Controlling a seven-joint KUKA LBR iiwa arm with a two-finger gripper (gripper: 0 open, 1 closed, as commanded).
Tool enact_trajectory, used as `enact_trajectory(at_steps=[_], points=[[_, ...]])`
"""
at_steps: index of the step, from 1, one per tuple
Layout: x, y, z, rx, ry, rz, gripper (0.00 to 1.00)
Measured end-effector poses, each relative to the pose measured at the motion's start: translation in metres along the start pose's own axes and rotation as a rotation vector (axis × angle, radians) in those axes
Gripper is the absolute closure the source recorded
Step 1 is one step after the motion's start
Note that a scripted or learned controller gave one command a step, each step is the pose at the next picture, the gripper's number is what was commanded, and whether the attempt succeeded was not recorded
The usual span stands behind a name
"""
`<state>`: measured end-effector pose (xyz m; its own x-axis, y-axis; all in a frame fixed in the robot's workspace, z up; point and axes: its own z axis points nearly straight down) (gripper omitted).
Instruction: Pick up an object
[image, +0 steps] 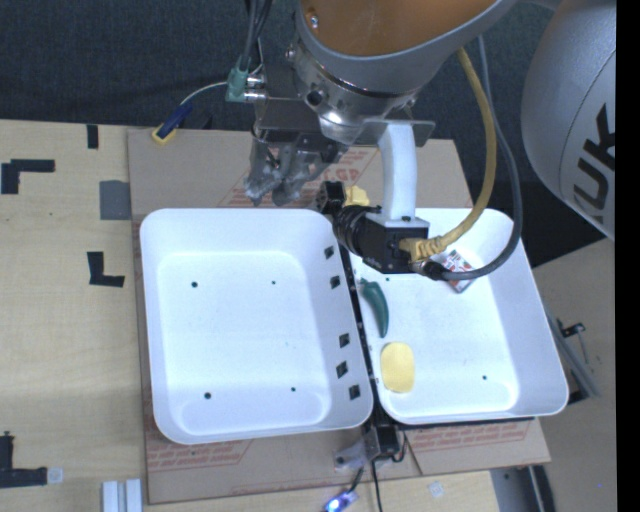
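The scene is lit brightly and evenly from above. Mild glare is seen on the left bin (240, 320), whose floor is nearly washed out. Soft shadows are cast along its inner walls. The arm (400, 40) close to the camera is blurred; the background behind is dark.

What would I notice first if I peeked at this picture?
Probably the big grey and orange robot arm leaning in at the top, with its hand hanging above the far edge of the left bin. Next, the bright yellow object near the front of the right bin, with a small green object just behind it.
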<state>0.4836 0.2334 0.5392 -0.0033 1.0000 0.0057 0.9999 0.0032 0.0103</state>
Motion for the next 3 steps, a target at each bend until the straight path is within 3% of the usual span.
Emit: enact_trajectory(at_steps=[1,2,3], points=[[-0.001,-0.002,0.118,0.023,-0.012,0.003,1.00],[0.000,0.000,-0.003,-0.001,0.000,0.000,1.00],[-0.001,-0.003,0.121,0.024,-0.013,0.002,1.00]])
